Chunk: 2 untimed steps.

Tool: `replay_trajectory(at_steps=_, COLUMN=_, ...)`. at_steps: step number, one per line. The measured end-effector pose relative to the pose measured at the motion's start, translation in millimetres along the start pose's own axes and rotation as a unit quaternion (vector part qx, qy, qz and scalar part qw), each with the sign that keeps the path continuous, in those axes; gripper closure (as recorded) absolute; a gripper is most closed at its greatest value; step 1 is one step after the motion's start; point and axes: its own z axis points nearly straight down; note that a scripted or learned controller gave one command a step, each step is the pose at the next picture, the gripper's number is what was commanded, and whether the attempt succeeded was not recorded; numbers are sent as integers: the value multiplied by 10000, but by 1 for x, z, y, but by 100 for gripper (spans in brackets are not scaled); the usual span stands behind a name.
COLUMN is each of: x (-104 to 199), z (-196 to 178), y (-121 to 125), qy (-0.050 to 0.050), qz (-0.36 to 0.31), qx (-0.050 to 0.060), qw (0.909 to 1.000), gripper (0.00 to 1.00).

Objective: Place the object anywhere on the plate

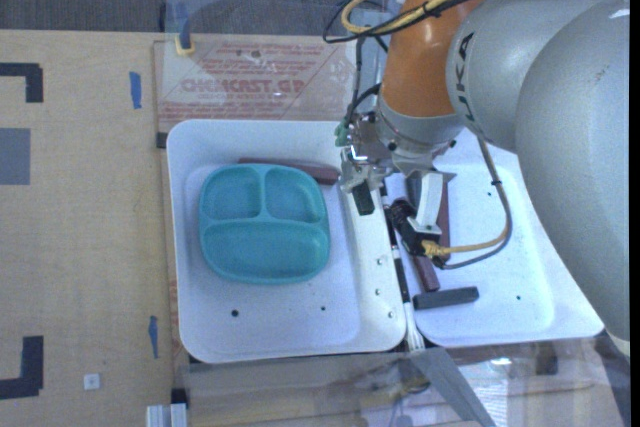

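A teal divided plate [265, 223] lies in the left white bin [270, 330], with nothing on it. My gripper [385, 211] hangs over the ridge between the two bins, just right of the plate's right rim. A dark flat bar [447, 297] lies in the right bin [510, 305], below the gripper. A small brown piece [427, 271] sits just above that bar, close under the wrist's black parts. I see nothing clearly held.
A thin maroon strip [300, 169] rests along the plate's far edge in the left bin. A yellow cable [478, 243] loops from the wrist over the right bin. The arm's bulky grey body [560, 115] covers the right bin's far side. A clear sheet [255, 80] lies behind the bins.
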Motion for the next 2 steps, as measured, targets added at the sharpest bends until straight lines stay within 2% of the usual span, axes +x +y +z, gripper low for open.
replay_trajectory(at_steps=1, x=60, z=-5, y=14, qy=-12, qz=-3811, qx=-41, qw=9245, gripper=100)
replay_trajectory(at_steps=2, x=60, z=-5, y=14, qy=-12, qz=-3808, qx=-42, qw=9246, gripper=0)
